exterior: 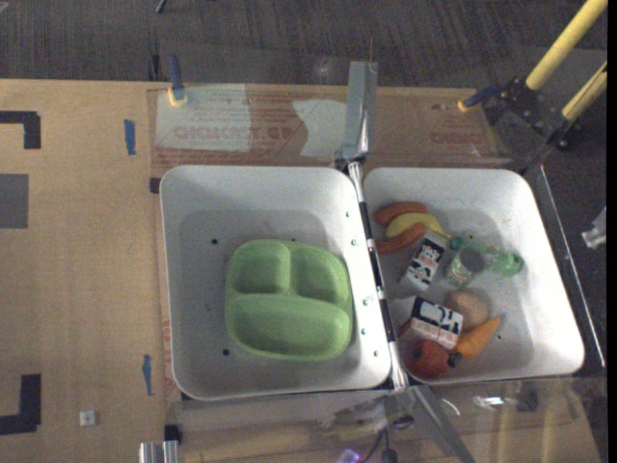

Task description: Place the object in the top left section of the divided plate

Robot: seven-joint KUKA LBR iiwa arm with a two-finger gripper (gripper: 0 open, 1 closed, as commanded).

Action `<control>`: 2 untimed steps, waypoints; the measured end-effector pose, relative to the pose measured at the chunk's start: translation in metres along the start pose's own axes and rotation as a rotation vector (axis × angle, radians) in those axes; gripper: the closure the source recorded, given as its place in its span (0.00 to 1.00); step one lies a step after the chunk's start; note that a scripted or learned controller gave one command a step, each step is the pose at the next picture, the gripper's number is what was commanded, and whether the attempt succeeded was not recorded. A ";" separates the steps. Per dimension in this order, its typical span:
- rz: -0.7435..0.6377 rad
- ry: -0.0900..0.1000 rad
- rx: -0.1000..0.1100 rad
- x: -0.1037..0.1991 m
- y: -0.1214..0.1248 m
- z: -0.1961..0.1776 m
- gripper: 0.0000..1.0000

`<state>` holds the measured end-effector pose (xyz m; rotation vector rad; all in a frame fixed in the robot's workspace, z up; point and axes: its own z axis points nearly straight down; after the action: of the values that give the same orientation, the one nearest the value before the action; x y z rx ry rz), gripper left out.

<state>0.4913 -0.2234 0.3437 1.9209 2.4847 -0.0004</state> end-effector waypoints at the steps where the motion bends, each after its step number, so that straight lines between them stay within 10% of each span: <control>1: -0.002 -0.005 -0.004 -0.001 0.001 -0.011 1.00; 2: -0.003 -0.009 -0.009 -0.001 0.003 -0.022 1.00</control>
<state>0.4942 -0.2239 0.3658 1.9093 2.4775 0.0012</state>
